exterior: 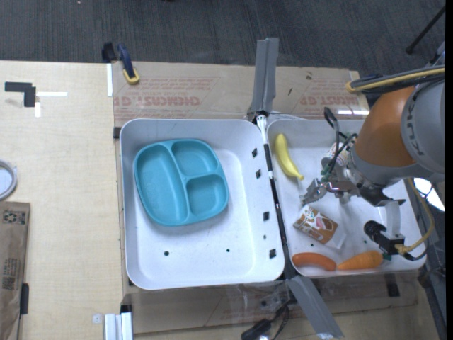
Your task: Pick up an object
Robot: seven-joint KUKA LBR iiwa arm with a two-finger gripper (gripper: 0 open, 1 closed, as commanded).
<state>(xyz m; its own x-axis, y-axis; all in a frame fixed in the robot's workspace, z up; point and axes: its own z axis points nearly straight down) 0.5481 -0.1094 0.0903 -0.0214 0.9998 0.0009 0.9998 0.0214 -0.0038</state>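
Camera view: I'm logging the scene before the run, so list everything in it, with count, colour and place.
bins: 2, white, side by side on the bench
plate: 1, blue, three compartments, in the left bin
banana: 1, yellow, far end of the right bin, near the divider
carton: 1, brown and white, middle of the right bin
sausage: 1, orange-red, near edge of the right bin
carrot: 1, orange, near edge of the right bin, right of the sausage
clamp: 1, blue and yellow, on the cardboard beyond the left bin
tape roll: 1, pale, at the bench's left edge
arm: 1, grey with an orange band, over the right bin
pincer: 1, metal, just above the carton
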